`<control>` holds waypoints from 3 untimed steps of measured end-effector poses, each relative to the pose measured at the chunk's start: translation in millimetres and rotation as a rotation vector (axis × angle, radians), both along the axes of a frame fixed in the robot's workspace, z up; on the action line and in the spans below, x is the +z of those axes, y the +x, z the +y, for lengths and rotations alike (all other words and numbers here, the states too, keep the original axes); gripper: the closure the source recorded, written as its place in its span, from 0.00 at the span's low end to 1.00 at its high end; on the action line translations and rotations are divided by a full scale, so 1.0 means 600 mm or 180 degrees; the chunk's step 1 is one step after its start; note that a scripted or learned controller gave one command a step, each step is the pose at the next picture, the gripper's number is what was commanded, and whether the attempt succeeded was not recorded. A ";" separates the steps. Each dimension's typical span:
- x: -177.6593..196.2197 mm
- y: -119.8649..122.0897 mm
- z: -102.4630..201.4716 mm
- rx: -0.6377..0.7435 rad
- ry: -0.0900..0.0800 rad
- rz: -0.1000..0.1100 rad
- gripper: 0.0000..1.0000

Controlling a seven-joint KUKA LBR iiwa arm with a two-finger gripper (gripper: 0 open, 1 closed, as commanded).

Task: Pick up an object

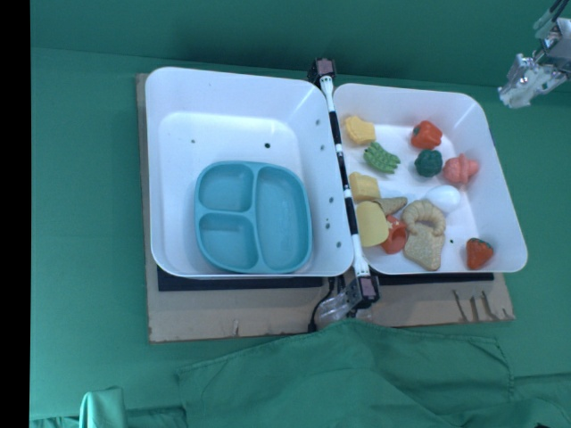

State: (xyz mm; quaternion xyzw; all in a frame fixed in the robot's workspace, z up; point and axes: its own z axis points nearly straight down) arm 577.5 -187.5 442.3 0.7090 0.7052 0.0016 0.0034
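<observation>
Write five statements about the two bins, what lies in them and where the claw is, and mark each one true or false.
1. The blue divided plate lies in the left bin. True.
2. The toy foods are heaped on the plate. False: they lie in the right bin, and the plate's compartments hold none.
3. The claw hangs off past the right bin's far right corner, over the green cloth. True.
4. The strawberry sits at the right bin's far left corner. False: it lies near the near right corner.
5. The claw grips the white egg. False: the egg lies in the right bin, apart from the claw.
</observation>
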 end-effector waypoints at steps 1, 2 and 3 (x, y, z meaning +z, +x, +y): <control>0.007 -0.052 0.020 0.0008 0.0006 0.0011 1.00; -0.030 -0.044 0.000 0.0000 0.0002 0.0021 1.00; -0.029 -0.051 0.000 0.0004 0.0002 0.0011 1.00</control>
